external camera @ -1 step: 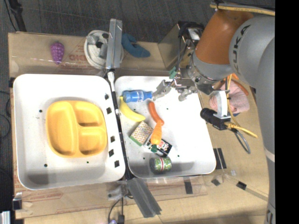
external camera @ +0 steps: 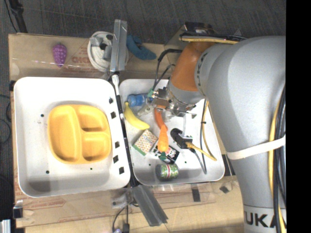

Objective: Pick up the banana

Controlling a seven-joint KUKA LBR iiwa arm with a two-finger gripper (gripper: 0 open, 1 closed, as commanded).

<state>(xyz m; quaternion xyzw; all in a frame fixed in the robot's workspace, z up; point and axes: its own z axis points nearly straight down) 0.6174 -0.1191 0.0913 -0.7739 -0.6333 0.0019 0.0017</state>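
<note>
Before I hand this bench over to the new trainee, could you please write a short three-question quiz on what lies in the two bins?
1. True or false: the banana lies in the same bin as the yellow divided tray.
2. Which thing lies nearest the right bin's front wall? A) the carrot B) the green can C) the blue bottle
3. Fill in: the purple grapes rest on the ____, outside both bins.

Key: 1 false, the banana is in the right bin and the tray in the left bin; 2 B; 3 bench.
</note>
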